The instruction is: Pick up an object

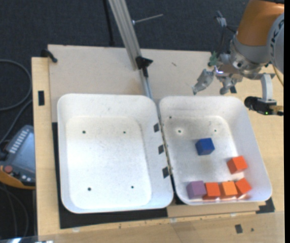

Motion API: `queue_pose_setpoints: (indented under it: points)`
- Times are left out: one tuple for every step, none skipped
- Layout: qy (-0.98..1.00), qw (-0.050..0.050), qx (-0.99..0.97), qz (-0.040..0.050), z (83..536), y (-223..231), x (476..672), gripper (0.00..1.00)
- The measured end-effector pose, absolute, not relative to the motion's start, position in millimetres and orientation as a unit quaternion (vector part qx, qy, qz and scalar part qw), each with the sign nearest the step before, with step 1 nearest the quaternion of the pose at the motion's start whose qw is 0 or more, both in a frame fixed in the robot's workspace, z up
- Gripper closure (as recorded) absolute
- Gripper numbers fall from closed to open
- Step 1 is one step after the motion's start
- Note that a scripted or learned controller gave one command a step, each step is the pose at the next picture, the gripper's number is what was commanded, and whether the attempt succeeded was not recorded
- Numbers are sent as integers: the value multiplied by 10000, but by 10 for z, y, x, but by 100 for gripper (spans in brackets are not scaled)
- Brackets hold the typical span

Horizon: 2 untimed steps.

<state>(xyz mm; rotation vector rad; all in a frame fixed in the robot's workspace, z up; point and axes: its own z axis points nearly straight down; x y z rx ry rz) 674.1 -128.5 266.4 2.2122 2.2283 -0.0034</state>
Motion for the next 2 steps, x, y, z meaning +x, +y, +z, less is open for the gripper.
queue_pose_setpoints:
  points:
    - [7067,-16,7075,-25,1022,-1560,6738,0]
    - [7067,-14,7075,-11,962,-1224,6227,0]
